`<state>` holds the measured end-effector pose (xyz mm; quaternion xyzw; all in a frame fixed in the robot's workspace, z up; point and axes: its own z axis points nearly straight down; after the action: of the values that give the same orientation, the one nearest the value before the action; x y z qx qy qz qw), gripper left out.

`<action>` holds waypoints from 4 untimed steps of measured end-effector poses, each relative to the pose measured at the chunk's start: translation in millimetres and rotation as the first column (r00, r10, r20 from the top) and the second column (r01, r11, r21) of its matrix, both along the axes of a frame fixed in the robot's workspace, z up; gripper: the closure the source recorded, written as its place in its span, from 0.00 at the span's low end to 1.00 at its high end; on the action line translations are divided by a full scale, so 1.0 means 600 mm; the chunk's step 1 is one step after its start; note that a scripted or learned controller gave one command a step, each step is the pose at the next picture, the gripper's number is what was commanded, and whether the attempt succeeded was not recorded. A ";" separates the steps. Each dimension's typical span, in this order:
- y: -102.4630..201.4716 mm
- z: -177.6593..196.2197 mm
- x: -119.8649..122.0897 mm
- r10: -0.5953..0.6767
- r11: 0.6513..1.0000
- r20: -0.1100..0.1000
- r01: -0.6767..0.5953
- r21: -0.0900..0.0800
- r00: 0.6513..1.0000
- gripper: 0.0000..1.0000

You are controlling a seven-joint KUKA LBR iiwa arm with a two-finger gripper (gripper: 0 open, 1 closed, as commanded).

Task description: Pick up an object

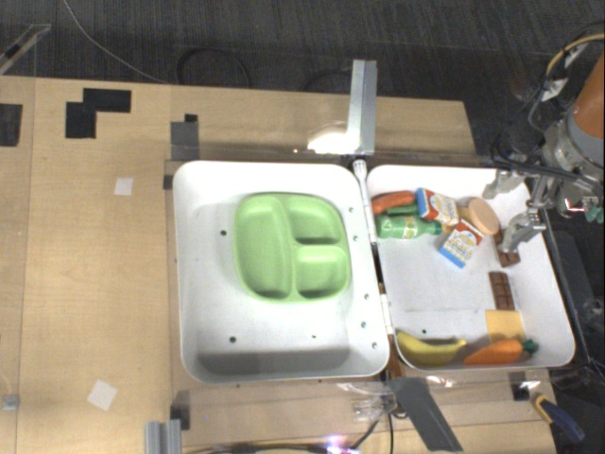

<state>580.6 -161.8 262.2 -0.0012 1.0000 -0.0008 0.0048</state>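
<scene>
Curved yellow banana beside a glossy orange carrot, metal gripper above, its state indiscernible.

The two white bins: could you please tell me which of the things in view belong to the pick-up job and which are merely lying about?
Job:
- pincer
- yellow banana
- orange carrot
- green bottle
- brown chocolate bar
- small white-and-blue carton

Lying about:
- green divided plastic plate in the left bin
- metal post

Glossy white plastic bins, wooden bench
</scene>
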 end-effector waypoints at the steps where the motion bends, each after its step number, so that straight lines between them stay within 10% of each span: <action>1: -0.075 -0.257 -0.036 0.010 1.000 0.005 -0.010 -0.003 1.000 0.00; 2: -0.072 -0.266 -0.094 -0.010 1.000 0.043 0.010 -0.012 0.999 0.00; 4: -0.073 -0.283 -0.141 -0.037 0.999 0.018 0.037 -0.005 0.999 0.00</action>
<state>495.8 -205.6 92.7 0.0173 0.9997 -0.0037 0.0138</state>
